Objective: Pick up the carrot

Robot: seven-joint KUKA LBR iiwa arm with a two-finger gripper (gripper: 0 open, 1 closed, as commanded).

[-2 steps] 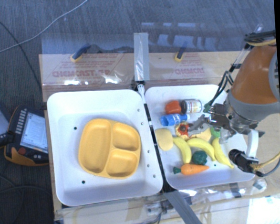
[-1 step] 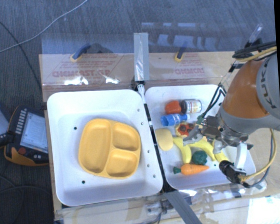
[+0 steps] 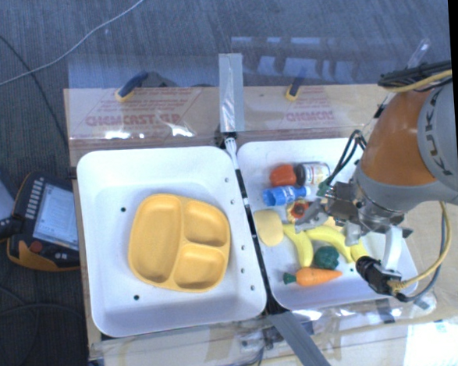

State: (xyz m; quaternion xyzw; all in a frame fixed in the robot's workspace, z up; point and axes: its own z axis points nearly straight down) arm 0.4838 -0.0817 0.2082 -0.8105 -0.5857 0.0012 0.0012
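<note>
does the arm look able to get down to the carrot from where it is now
Probably yes. The carrot lies near the front wall of the right bin, its top uncovered. The gripper hovers just behind it. The green toy and banana crowd its far side, so a descent could nudge them.

Bright, even overhead light; scene well exposed. White bins (image 3: 165,163) near blown out, little surface detail. Soft, short shadows only: faint one under yellow tray (image 3: 180,242), well left of end effector (image 3: 334,214). Glare patches on clear plastic sheet (image 3: 154,113) beyond end effector, and on clear strip (image 3: 357,337) along worktop's near edge, nearer camera than end effector. Mild overall softness; small items just left of end effector blurred, labels unreadable. Carpet (image 3: 39,43) texture slightly smeared. No marked edge distortion.
</note>
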